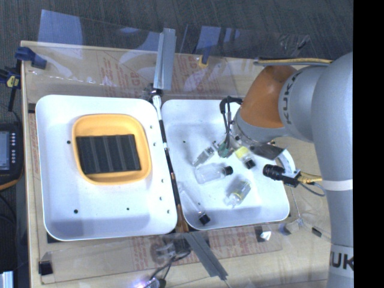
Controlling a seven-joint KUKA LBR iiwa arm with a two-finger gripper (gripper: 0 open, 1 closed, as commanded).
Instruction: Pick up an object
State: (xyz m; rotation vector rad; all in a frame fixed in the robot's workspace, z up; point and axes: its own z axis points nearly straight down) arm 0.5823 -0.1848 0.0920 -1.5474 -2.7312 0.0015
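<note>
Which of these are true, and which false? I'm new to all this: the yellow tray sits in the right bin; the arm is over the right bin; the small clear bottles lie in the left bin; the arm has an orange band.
1. The yellow tray sits in the right bin. False: it lies in the left bin.
2. The arm is over the right bin. True.
3. The small clear bottles lie in the left bin. False: they lie in the right bin.
4. The arm has an orange band. True.
</note>
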